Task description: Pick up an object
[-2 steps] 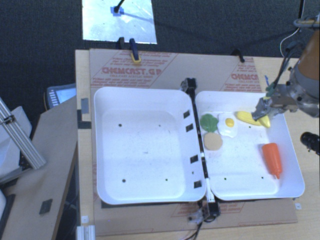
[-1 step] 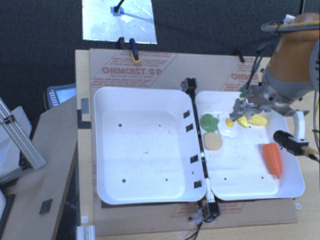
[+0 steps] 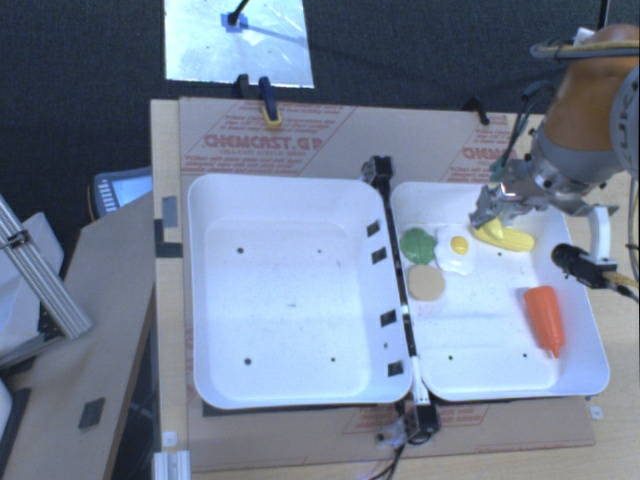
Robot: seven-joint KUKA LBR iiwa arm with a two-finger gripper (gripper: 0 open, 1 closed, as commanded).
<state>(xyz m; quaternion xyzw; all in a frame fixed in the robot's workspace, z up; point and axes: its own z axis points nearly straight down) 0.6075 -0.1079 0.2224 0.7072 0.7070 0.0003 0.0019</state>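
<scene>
Yellow banana [image 3: 506, 236], seemingly flat, right bin [image 3: 500, 378].

Robot lab: test bench [image 3: 300, 133], two white bins [image 3: 290, 383], dark backdrop.

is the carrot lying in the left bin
No, the carrot lies in the right bin, near its right wall.

A brown board [image 3: 300, 133] lies under the two bins, printed with red lettering along its 12 o'clock edge. A yellow clamp [image 3: 270, 108] grips that edge, with a black clip [image 3: 241, 86] just beside it at 9 o'clock. Beyond them a shiny metal sheet [image 3: 237, 26] rests on dark carpet [image 3: 70, 68]. At 9 o'clock of the board sits a wooden table [image 3: 95, 308], bearing a slanted aluminium rail [image 3: 40, 278].
</scene>
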